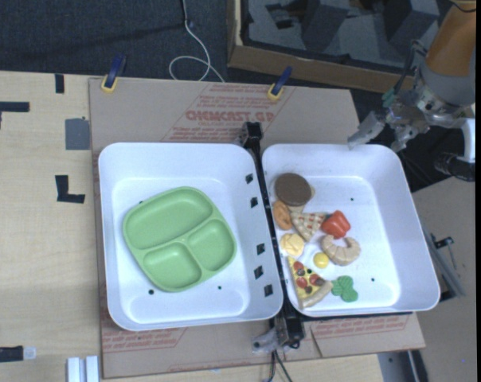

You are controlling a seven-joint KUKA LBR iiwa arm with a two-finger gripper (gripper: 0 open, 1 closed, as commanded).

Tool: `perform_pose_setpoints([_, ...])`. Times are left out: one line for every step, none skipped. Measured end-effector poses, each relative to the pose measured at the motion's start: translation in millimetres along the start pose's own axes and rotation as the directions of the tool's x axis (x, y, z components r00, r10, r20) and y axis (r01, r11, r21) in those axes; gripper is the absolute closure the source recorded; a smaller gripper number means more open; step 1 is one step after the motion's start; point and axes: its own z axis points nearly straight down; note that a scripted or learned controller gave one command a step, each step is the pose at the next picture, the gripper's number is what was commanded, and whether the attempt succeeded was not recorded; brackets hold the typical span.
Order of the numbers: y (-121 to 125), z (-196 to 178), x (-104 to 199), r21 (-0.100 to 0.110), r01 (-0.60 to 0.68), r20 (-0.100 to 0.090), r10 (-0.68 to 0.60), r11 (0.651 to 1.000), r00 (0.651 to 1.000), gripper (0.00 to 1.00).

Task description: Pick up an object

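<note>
Step in hand: pre-grasp, nothing picked yet. The gripper (381, 130) sits off the far right corner of the right bin (412, 237), above the rim, well apart from the food items. Jaws look spread open w/ nothing between them (one finger points left over the cardboard, the other is partly lost against the dark floor).

Candidates all sit in the right bin, clustered toward its left wall:
- brown round patty (292, 189), farthest back, lying flat
- croissant-like pastry (282, 214) just beside the divider
- waffle-like wedge (307, 224), touching the pastry
- red pepper (335, 224), just right of the wedge
- beige ring/pretzel piece (342, 251), below the pepper
- yellow piece (293, 244) and pizza slice (310, 283) toward the near edge
- green veg piece (345, 288) beside the pizza tip

The left bin (113, 173) bears a green divided plate (179, 236); it's prob. not the easiest pick (wide, flat).

Next move, as I judge it: swing the arm in over the right bin, centre over one item, then descend w/ jaws open. Red pepper or green veg piece look best since both stand a bit proud and have bare bin floor on the right side. Patty is flat, so fingers may slide off. Items near the divider are crowded, so there's a risk of nudging neighbours or catching the wall.
</note>
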Motion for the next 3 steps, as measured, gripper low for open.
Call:
perform_pose_setpoints([-22,143,49,-0.01,0.0,0.001,0.0,1.0,1.0,0.0])
perform_pose_setpoints([-70,154,40,-0.013,-0.003,0.002,0.003,1.0,1.0,0.0])
perform_pose_setpoints([-21,160,70,0.003,-0.007,0.007,0.007,1.0,1.0,0.0])
